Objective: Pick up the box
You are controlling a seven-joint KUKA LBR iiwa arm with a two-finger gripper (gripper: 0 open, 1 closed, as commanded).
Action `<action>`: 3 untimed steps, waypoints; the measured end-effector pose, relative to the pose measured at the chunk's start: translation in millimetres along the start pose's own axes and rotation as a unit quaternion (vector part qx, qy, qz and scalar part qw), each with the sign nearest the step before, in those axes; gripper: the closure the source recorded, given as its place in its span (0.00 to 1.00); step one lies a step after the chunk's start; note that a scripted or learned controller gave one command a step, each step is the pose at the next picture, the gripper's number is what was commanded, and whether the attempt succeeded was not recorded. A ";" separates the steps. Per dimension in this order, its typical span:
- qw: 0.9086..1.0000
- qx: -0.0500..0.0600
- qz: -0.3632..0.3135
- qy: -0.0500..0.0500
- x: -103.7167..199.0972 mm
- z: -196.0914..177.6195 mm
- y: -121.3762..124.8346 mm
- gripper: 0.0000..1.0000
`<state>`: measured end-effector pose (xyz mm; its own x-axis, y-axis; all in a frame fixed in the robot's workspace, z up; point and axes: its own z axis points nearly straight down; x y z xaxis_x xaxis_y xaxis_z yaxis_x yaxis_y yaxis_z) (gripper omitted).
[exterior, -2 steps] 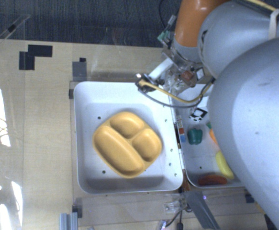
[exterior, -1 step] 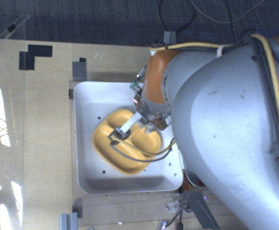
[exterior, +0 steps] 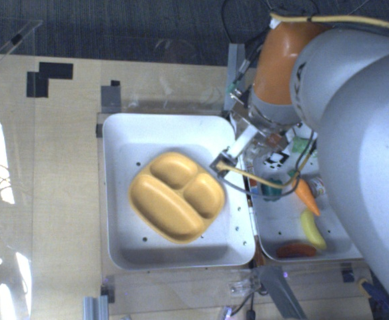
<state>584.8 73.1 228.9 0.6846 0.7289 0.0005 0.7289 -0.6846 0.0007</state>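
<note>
You see the grey arm (exterior: 354, 112) reaching in from the right, its orange band (exterior: 277, 65) above the far edge of the bins and its wrist low over the wall between them. The gripper (exterior: 267, 162) sits under that wrist, at the far left part of the right bin (exterior: 269, 249); the wrist hides it, so you cannot tell whether it is released or clenched, nor whether it grasps anything.

What may be the box (exterior: 279, 157), a white face with black print, shows just below the wrist in the right bin's far part. It is mostly covered by the arm, so you cannot be sure of it.

Nearer you in the same bin lie a carrot (exterior: 306, 196), a banana (exterior: 312, 229) just beside it, and a dark red oblong thing (exterior: 296, 250) against the near wall. A teal object (exterior: 272, 191) peeks out by the dividing wall.

The left bin (exterior: 114, 179) holds a yellow three-part plate (exterior: 175, 196), lying flat near its middle, apart from the gripper
</note>
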 end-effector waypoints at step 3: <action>0.999 -0.001 0.046 0.001 74.5 -129.1 42.0 1.00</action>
<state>666.3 98.6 358.1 0.7484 0.6633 0.0019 0.6633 -0.7484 0.0024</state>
